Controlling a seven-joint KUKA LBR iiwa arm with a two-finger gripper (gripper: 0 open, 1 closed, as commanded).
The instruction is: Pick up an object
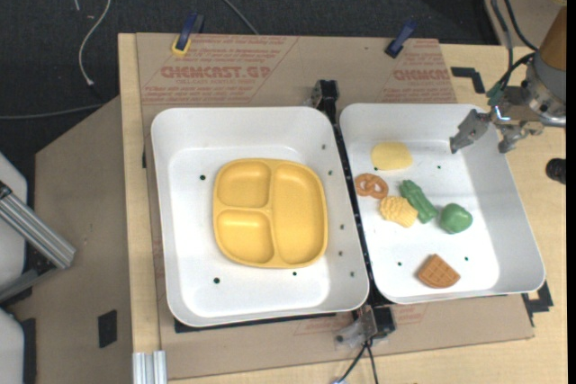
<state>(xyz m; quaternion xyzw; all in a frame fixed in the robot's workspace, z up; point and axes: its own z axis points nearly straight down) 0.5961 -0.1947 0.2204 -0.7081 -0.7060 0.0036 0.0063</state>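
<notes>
While the pale yellow toy food piece (392, 156) lay near the upper left of the right bin (517, 220), the fingers (466, 132) hung spread apart and held nothing, up at the bin's upper right corner, well apart from that piece and to its right. Just below it sat a toy pretzel (370, 186), and beside that a yellow corn cob (397, 211) touching a dark green vegetable piece (417, 201) that lay at a slant. A rounded green pepper (454, 218) rested just right of that vegetable. A brown waffle piece (438, 272) lay alone nearer the bin's lower edge. All of these sat lower and further left than the gripper (488, 129). Across the divide, the left bin (180, 193) carried a yellow divided plate (270, 213) with three compartments. Both bins stood on a cardboard sheet (234, 67) on the counter, held at its far edge by two blue clamps (187, 33).
</notes>
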